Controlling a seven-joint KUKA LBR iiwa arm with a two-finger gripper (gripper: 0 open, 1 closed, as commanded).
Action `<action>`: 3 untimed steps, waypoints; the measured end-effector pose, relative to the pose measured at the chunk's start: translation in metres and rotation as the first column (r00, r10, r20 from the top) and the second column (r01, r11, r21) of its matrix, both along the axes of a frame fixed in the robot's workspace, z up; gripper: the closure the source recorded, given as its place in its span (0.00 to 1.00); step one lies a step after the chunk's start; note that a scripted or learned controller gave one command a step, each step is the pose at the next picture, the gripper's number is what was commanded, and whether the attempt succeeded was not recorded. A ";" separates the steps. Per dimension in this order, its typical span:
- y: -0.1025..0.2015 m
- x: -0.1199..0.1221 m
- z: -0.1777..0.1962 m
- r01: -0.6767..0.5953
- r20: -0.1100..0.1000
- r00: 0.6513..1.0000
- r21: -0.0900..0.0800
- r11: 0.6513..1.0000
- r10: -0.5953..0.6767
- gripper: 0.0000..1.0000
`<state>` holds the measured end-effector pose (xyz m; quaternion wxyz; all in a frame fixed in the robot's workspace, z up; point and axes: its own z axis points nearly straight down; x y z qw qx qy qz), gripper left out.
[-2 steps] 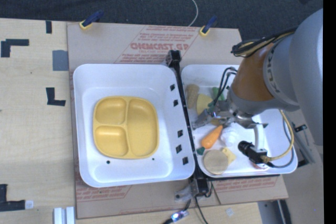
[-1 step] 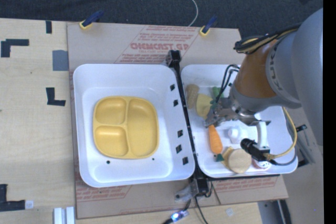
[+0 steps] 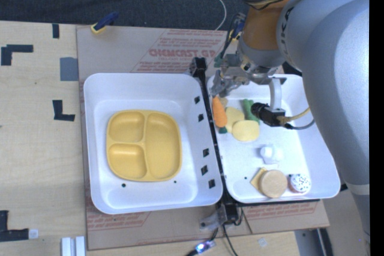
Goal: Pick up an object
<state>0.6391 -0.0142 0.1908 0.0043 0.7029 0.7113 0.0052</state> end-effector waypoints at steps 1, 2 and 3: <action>0.032 -0.025 0.108 0.006 -0.004 1.000 0.001 1.000 -0.006 1.00; 0.065 -0.067 0.198 0.005 -0.006 1.000 0.001 1.000 -0.005 1.00; 0.056 -0.135 0.138 0.013 -0.024 1.000 -0.002 1.000 -0.013 1.00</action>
